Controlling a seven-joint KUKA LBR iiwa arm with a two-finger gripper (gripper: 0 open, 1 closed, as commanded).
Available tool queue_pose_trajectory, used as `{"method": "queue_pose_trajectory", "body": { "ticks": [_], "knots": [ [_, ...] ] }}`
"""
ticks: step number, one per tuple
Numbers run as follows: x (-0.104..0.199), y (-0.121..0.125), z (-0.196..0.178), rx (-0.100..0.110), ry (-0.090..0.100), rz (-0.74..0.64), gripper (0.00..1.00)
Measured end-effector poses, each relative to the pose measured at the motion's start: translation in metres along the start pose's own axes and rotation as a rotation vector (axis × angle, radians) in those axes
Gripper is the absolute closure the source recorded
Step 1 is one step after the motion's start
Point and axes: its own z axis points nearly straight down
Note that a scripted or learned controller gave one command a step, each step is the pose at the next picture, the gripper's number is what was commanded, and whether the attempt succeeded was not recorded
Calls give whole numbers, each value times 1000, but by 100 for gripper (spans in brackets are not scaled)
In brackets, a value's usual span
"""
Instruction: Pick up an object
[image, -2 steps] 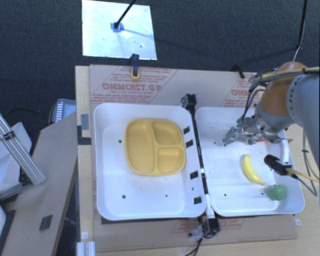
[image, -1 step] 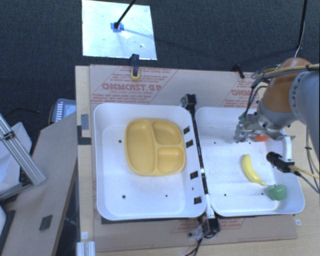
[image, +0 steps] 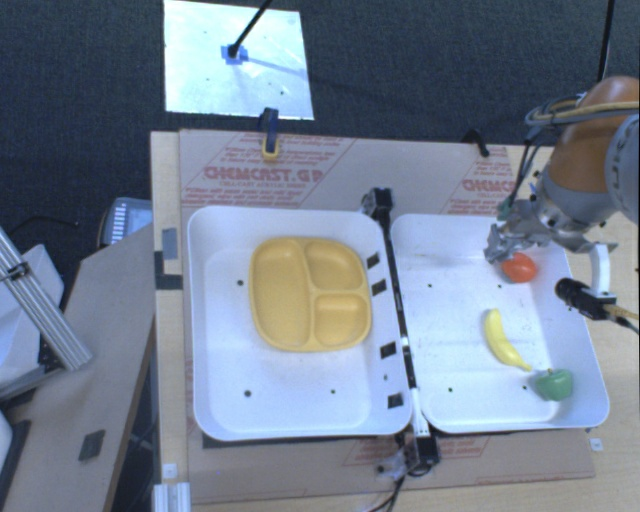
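Jaws of the gripper (image: 512, 248) are hard to read from above — whether they are parted or closed on anything cannot be told. It sits low in the right bin (image: 450, 420), right over an orange-red tomato (image: 520, 267). Nearer the front lie a banana (image: 506, 342) and green pepper (image: 554, 383); a yellow divided tray (image: 308, 293) rests in the left bin (image: 220, 400)

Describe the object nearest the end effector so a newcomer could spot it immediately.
Look at the right white bin. Near its far edge, just below the end effector, lies a small round orange-red fruit, tomato-like. The other things in that bin, a yellow banana and a green pepper, sit nearer the front.
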Motion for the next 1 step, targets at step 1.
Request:
{"method": "queue_pose_trajectory", "body": {
  "ticks": [1],
  "knots": [
    [5, -6, -53, 1, 1, -2, 100]
  ]
}}
